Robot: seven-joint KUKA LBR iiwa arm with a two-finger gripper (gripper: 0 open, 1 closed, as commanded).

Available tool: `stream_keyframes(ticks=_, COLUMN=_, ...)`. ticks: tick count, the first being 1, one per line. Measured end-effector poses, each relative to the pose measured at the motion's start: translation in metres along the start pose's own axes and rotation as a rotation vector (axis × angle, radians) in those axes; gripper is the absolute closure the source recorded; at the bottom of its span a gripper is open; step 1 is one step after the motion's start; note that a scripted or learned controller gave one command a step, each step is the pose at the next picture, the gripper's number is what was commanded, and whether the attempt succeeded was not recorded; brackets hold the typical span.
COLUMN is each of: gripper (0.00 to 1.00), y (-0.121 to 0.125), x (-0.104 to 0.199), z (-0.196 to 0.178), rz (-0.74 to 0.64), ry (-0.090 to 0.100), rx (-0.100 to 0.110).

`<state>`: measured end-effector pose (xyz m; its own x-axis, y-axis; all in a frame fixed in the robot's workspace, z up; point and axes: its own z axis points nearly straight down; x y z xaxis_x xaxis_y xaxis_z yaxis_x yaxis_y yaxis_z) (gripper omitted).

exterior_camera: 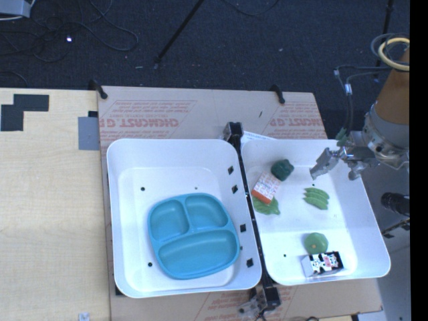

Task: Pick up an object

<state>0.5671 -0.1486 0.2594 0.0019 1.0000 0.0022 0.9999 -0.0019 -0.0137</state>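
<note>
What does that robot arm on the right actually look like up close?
The arm is a rounded grey metal body with an orange band above the wrist. A yellowish looped cable sits near its top, thin dark wires run beside it, and it ends in a small grey metal gripper.

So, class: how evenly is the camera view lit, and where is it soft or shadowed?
Camera view: the white plastic bins are bright, nearly washed out; the dark floor stays dim; the pincer looks slightly blurred; the blue divided plate casts faint shadow.
</note>
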Motion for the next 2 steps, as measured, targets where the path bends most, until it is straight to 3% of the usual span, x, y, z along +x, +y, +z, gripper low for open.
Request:
stream_keyframes(ticks=1, gripper=0.00, y=0.002, x=0.000, z=-0.007, rz=-0.002, ry=-0.002, rx=-0.012)
stream_keyframes(ticks=2, gripper=0.00, y=0.008, x=0.000, z=0.039, rz=-0.002, ry=-0.001, rx=-0.006)
